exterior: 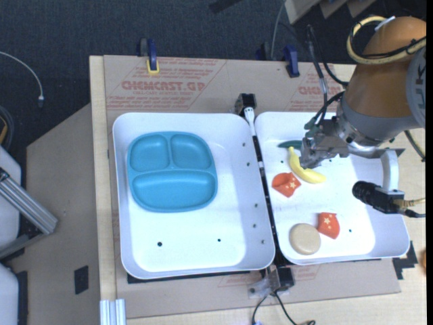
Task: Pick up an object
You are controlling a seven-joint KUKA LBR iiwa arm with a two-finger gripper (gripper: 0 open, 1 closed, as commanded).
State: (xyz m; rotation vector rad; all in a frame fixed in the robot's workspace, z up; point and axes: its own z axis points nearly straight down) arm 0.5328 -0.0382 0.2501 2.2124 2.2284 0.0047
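Note:
In the right bin [379,246] lie a yellow banana [302,168], a red strawberry-like piece [285,184], a second red piece [329,225] and a beige round cookie [304,239]. A dark green item [292,144] peeks out just above the banana. My gripper [312,156] hangs low over the banana's upper right part, reaching in from the right. Its fingertips sit right at the banana, and the wrist hides how they stand.
The left bin [135,249] holds a blue divided plate [173,170]. A black clip [245,103] sits at the top between the bins. A black cylinder [372,195] on the arm overhangs the right bin's right side. Blue clamps [152,51] hold the board's far edge.

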